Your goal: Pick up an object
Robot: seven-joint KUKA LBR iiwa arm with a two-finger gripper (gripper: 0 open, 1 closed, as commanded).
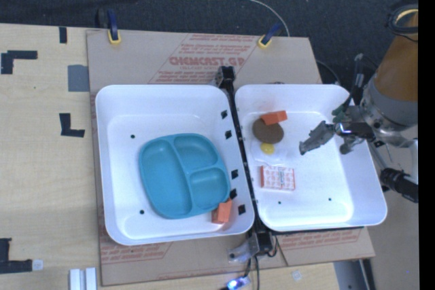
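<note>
The right bin (353,207) holds a brown round piece (267,131) with an orange block (274,118) at its upper edge. A small yellow piece (268,149) lies just below them, and a flat white packet with red print (278,178) lies nearer the front. My gripper (314,139) hangs over the right bin, to the right of the brown piece and apart from it. Its dark fingers point left and nothing sits between them.
The left bin (115,146) holds a blue divided plate (183,174) and a small orange block (221,212) at its front right corner. A black divider (236,146) runs between the bins. Both bins rest on a cardboard sheet (204,58).
</note>
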